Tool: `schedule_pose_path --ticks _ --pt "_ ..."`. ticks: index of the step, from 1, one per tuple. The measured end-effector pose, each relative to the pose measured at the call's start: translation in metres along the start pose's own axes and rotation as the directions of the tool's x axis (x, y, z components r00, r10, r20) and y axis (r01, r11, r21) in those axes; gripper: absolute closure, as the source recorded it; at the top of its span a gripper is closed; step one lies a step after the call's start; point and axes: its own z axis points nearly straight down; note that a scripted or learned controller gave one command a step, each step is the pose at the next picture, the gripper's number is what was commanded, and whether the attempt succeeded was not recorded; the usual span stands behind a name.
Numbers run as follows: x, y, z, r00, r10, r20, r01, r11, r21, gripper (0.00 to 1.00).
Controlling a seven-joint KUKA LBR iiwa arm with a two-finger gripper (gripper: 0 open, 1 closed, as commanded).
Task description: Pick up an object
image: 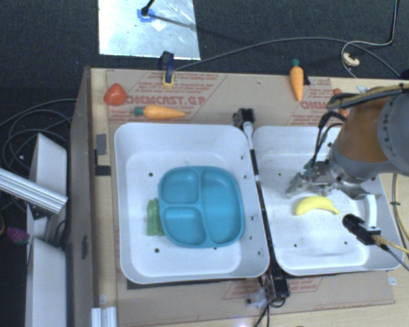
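Dark carpeted floor (41, 39), shiny metal sheet (148, 19) lying on it, black cables (27, 125), cardboard-covered bench (191, 97)

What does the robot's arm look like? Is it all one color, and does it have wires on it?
No, it has two colors. The arm is a fat, round grey tube with an orange band near the wrist. Thin black cables loop along it. At the end sits the gripper, a small grey metal piece with two thin fingers. It looks much skinnier than the chunky arm behind it.

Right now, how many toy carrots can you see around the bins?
2. One carrot lies flat on the cardboard behind the left bin; another carrot lies behind the right bin. The arm may hide more.
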Motion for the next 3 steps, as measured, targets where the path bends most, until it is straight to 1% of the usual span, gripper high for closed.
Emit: schedule_pose_path --ticks 1,2,3 --pt "-0.003 -0.042 0.000 1.000 0.001 0.000 -0.001 1.000 0.000 0.00" --pt "-0.003 -0.041 -0.011 1.000 0.000 0.000 0.000 1.000 -0.002 1.00" --pt "-0.003 -0.041 -0.011 1.000 0.000 0.000 0.000 1.000 -0.002 0.00"
